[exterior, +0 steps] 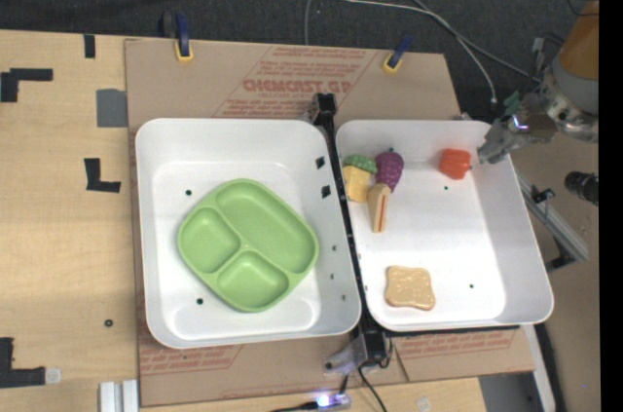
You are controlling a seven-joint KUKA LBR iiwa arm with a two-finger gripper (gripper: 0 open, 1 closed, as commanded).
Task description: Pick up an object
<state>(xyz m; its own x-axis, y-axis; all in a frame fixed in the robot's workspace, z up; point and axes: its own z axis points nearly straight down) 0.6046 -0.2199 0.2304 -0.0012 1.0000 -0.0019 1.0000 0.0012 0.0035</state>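
Observation:
The right bin (506, 235) holds a small red-orange piece (454, 163) near its back right, a purple toy (389, 168), a yellow and green toy (358, 176), a tan hot-dog-like piece (378, 206) and a slice of toast (409, 287) near the front. My gripper (498, 143) hangs at the bin's back right rim, just right of the red-orange piece. Nothing shows between its tips.
The left bin (156, 206) bears a green divided plate (247, 244). A black divider strip (341, 206) runs between the bins. Cables cross the dark floor behind, and two clamps (181, 36) pin the cardboard sheet under the bins.

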